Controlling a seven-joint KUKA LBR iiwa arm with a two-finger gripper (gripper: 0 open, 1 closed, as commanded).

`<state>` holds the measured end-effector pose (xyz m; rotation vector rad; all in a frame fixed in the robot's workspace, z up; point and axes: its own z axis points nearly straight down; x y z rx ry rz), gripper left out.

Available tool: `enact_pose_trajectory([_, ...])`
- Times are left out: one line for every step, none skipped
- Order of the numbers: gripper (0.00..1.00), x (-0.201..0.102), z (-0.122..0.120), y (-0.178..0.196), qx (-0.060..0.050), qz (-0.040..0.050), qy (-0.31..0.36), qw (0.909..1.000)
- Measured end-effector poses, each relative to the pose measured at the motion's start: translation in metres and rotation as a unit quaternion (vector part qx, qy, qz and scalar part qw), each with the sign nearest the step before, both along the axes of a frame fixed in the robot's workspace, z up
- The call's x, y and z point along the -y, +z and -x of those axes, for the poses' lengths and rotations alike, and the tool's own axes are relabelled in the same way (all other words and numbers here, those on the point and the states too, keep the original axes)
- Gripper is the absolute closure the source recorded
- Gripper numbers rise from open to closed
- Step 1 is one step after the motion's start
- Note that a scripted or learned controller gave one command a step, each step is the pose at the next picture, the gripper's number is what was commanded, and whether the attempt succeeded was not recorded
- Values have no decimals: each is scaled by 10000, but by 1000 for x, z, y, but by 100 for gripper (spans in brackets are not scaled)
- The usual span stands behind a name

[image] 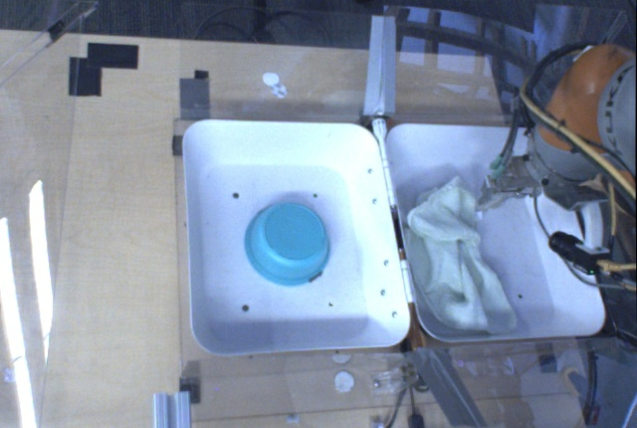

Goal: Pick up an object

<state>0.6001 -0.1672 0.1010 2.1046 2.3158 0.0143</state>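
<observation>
Two white bins [214, 167]; one round blue bowl [288, 243] in left, one crumpled pale cloth [453, 257] in right; gripper [495, 187] at cloth edge, grip state unclear

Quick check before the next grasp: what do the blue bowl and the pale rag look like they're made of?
Blue bowl: looks like moulded plastic, smooth and evenly coloured with a soft sheen, lying upside down in the left bin. Pale rag: looks like soft woven cloth, matte, crumpled into folds in the right bin. The gripper is at its upper edge.
</observation>
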Motion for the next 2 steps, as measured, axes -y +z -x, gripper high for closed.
enact_pose_trajectory([100, -70, -22, 96, -42, -8, -15, 10000])
enact_pose_trajectory([100, -126, -47, 93, -52, -8, 36, 10000])
